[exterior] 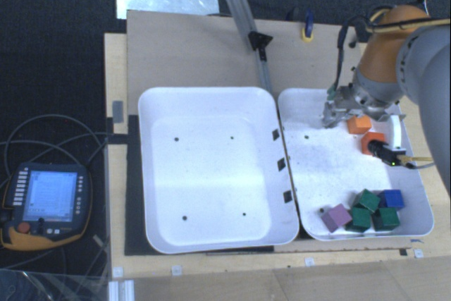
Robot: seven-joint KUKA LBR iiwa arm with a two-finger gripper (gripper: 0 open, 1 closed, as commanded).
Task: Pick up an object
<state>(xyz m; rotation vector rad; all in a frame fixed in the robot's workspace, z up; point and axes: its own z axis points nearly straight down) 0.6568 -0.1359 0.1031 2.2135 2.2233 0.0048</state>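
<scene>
Nearest the lens, the pale wooden table (pixel 197 46) carries two shallow white plastic bins side by side and takes up most of the view. Dark carpet lies around it, and a handheld control pendant with a lit screen and orange-yellow casing (pixel 46 204) rests on that carpet at the left, with grey cables looping about it; whatever is written on its screen is too small to read.

Next in size, the left white bin (pixel 151 109) has four small dark dots on its floor. The right white bin (pixel 303 106) touches it along the middle, where three small black clips sit on the shared edge.

Reaching in from the right, the grey arm with its orange band (pixel 384 46) bends down over the far right part of the right bin. Its gripper (pixel 335 115) sits low near the bin floor, and I cannot tell how its parts are set or whether it has hold of anything.

Just beside the gripper lies an orange block (pixel 360 125), and a second orange block (pixel 372 142) lies near it. A cluster in the bin's near right corner holds dark green blocks (pixel 368 201), a blue block (pixel 392 199) and a lilac block (pixel 337 217).

No brand or label can be read.
</scene>
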